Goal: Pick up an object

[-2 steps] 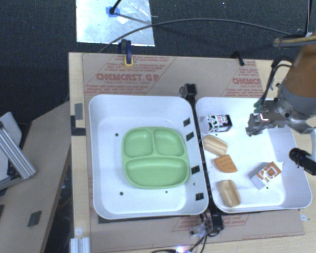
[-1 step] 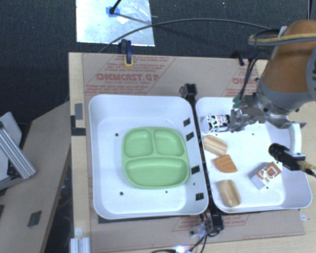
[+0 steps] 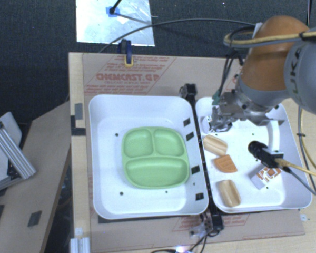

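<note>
1. I see the gripper point(image 3: 218, 122) low in the right bin point(image 3: 250, 196), in that bin's upper left corner. The arm point(image 3: 274, 51) reaches in from the upper right of the frame.
2. I cannot tell if the gripper is set wide or closed. It is too small and blurry for that. I see nothing held in it.
3. The things I can pick lie in the right bin. A pale bread piece point(image 3: 215, 144) is just below the gripper. An orange wedge point(image 3: 225, 164) is below that, very close to it. A tan roll point(image 3: 229, 192) lies near the bottom edge. A small white and orange block point(image 3: 263, 176) sits more to the right.
4. The left bin point(image 3: 108, 141) holds a green plate point(image 3: 155, 157), in the middle of the frame.
5. I think I am at the reaching step. Nothing is picked yet.
6. Next, I think the gripper needs to move a little down the frame, over the pale bread piece. Then it needs to go down, close on it, and lift.
7. The bin wall is close on the left, so I need to take care there.
</note>
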Robot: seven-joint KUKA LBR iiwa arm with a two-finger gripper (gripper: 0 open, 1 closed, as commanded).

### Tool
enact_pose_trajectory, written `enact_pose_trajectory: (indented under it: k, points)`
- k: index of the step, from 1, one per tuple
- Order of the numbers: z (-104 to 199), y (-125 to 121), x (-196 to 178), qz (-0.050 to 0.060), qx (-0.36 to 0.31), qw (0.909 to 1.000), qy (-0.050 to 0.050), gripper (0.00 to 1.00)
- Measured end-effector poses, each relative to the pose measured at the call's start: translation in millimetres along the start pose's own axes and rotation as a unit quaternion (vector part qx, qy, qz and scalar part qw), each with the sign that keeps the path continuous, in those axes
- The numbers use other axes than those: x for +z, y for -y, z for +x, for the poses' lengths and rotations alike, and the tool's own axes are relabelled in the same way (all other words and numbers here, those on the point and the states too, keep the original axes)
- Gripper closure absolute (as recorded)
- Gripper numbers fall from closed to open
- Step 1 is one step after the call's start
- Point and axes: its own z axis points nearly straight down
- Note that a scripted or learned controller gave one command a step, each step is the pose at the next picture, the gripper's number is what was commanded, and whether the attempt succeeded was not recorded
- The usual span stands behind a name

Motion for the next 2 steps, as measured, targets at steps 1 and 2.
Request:
enact_pose_trajectory:
  k: [1,2]
  points:
    - [49,-13,5,0.000,0.000,1.0000,0.000,1.00]
    - [96,-14,31,0.002,0.000,1.0000,0.000,1.00]
